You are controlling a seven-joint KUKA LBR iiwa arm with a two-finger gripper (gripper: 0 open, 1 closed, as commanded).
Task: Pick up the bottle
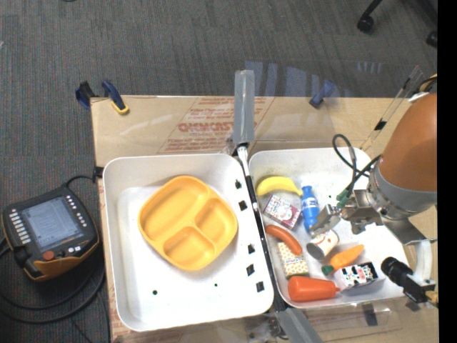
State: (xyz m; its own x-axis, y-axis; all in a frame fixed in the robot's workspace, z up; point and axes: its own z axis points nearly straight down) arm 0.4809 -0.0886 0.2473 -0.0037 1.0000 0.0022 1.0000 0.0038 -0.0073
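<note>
The bottle [309,206] lies in the right bin [314,157], a small blue plastic cylinder with a white cap and a pale label, its long axis running roughly toward the camera. It sits just right of a square printed packet [281,211] and below the curved, glossy yellow banana [278,185].

The gripper [326,220] hangs low over the same bin, a cluster of dull metal parts at the end of the grey arm [407,184], whose smooth orange band bulges in from the right. Its tip is close beside the bottle's lower right; whether the jaws are parted or closed cannot be told from this angle, and nothing is visibly between them.

Near it lie a small white cup [323,244] with a red mark, a reddish sausage-shaped toy [283,239], a tapered orange carrot [345,256], a larger red-orange carrot-like piece [311,288], a small boxy item with a patterned face [293,266] and a white carton with dark print [355,275].

The left bin [121,191] holds a matte yellow divided plate [188,222] with three rounded compartments, tilted diagonally. Both bins are smooth white plastic with rounded corners, resting on a plywood bench [164,123]
</note>
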